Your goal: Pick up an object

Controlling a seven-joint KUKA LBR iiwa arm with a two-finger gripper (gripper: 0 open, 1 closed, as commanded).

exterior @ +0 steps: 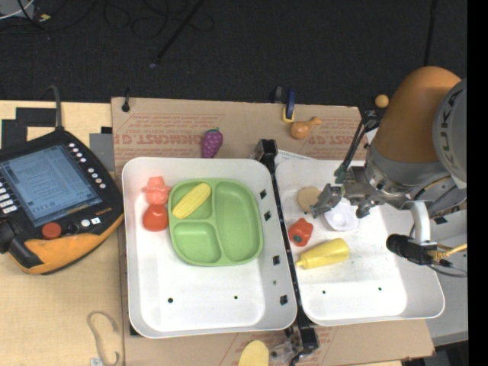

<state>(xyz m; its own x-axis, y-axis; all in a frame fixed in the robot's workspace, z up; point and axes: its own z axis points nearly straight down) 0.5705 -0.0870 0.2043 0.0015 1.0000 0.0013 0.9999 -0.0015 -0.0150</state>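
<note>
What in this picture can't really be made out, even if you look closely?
- Camera view: the white thing under the gripper is partly covered by it; its shape is unclear.
- Camera view: the yellow object at the bottom is cut off by the edge.
- Camera view: text on the tablet screen is too small.

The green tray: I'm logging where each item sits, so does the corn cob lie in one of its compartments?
Yes, the yellow corn cob lies in the upper-left compartment of the green tray in the left bin.
</note>
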